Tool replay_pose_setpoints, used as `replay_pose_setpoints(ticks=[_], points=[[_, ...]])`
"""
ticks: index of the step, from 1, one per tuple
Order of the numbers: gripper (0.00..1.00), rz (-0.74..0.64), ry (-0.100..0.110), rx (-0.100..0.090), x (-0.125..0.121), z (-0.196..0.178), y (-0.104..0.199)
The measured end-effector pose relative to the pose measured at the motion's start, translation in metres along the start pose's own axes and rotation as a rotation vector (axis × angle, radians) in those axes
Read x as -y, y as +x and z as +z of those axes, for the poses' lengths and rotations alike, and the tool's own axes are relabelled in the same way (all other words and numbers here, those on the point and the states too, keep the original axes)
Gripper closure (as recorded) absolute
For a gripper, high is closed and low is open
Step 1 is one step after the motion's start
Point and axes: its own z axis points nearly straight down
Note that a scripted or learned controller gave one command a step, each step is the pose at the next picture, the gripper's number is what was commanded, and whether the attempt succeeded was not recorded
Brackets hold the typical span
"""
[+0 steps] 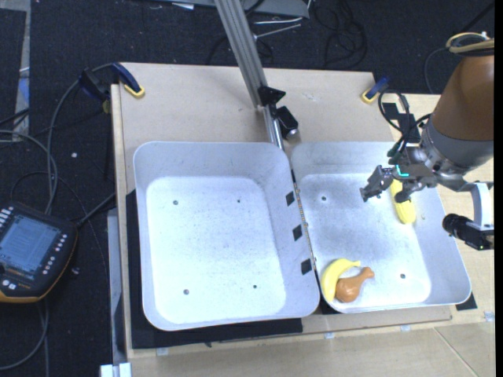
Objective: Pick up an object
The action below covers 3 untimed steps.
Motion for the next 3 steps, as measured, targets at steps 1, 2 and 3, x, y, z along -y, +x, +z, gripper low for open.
replay_pose_setpoints(ticks=[1,2,3], points=[[0.0,0.0,0.0,0.0,0.0,0.0,0.0],[0.0,0.0,0.005,-0.001,0.001,0.063,-0.003],[0.0,0.0,0.005,-0.001,0.0,0.125,0.002]])
